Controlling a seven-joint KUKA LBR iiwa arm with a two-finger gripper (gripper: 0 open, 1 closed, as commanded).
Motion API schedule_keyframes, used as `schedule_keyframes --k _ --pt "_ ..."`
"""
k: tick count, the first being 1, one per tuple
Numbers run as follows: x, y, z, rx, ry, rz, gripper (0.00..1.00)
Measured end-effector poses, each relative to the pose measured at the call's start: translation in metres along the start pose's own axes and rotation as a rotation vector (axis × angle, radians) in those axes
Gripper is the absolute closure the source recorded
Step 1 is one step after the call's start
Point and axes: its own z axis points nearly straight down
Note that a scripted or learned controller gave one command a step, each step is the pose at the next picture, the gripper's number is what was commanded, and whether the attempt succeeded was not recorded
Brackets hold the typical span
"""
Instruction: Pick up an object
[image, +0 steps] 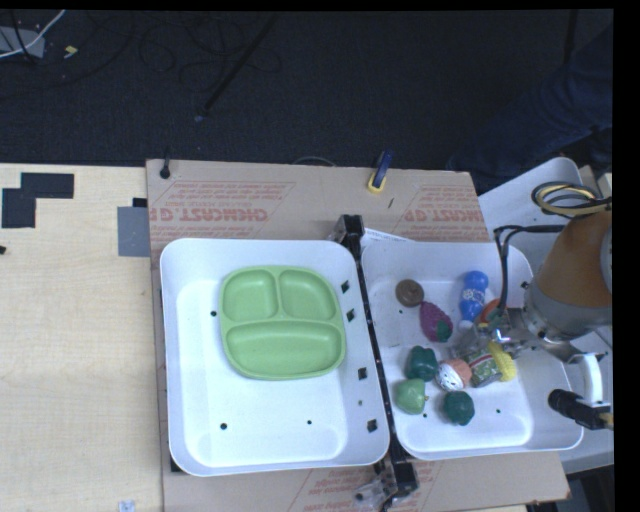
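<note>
Camera view puts our gripper (492, 345) low in the right bin (520, 425), among crowded toys; its grip we cannot tell. A yellow piece (503, 366) and an orange-white ball (453, 374) lie nearest. Such tight packing could, we judge, make us nudge neighbours and miss

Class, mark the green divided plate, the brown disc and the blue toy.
green divided plate (282, 322): camera view, middle ridge.
brown disc (409, 292): camera view, its top face.
blue toy (474, 289): camera view, its upper body.
</note>
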Motion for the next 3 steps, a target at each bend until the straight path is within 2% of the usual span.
schedule_keyframes --k 1,2,3 --pt "0.0 0.0 0.004 -0.003 0.0 0.005 0.0" --pt "-0.002 0.0 -0.007 -0.004 -0.002 0.01 1.0" --pt "0.006 -0.004 -0.056 -0.007 -0.003 0.004 1.0"
